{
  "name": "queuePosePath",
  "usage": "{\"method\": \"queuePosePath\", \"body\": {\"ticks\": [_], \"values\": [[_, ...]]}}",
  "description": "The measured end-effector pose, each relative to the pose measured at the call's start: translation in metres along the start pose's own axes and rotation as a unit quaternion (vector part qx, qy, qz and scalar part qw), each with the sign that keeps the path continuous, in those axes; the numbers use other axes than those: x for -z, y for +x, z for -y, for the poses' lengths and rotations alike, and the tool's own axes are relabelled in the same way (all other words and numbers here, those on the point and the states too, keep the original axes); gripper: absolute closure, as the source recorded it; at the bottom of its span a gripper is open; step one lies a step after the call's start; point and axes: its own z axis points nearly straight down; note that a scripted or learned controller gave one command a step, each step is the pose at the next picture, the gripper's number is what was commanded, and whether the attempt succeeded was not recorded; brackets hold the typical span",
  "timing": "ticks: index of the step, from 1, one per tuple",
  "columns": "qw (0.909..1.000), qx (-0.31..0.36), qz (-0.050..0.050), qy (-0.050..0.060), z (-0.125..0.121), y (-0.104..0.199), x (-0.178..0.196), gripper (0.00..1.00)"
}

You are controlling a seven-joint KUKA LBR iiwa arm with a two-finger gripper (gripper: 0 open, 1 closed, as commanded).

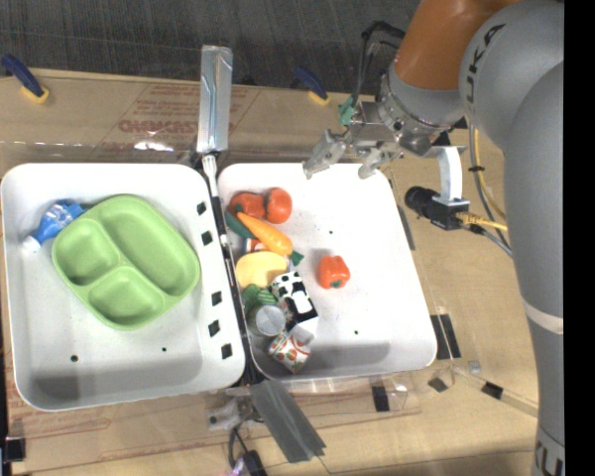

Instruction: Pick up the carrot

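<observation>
Two shallow white plastic bins side by side on the wooden table (476, 266). In the left bin (40, 365), a light green three-compartment plastic tray (126, 260), with a crumpled blue wrapper (55, 217) tucked at its upper left edge. In the right bin (387, 315), along the left wall, a cluster: red toy tomato (278, 204) at top, long orange carrot (264, 233) lying slanted just below and touching it, yellow rounded piece (260, 269) beneath, then a black-and-white toy (292, 293) and a small patterned cup (290, 348). Apart from the cluster, near the bin's middle, a small orange-red toy pepper (333, 271). Above the right bin's far rim, the metal two-finger hand (348, 161), fingers spread wide, nothing between them, well apart from the carrot.
</observation>
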Motion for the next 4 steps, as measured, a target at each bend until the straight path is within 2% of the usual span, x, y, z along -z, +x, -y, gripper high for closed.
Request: {"method": "queuePosePath", "body": {"ticks": [1,2,3,4], "values": [[1.0000,0.010,0.000,-0.001,-0.016,0.001,-0.183,0.00],[1.0000,0.002,0.000,0.000,0.043,0.017,-0.184,0.00],[0.9998,-0.021,-0.001,0.000,0.102,0.016,-0.184,0.00],[0.9952,-0.097,0.001,-0.008,0.150,0.006,-0.181,0.00]]}}
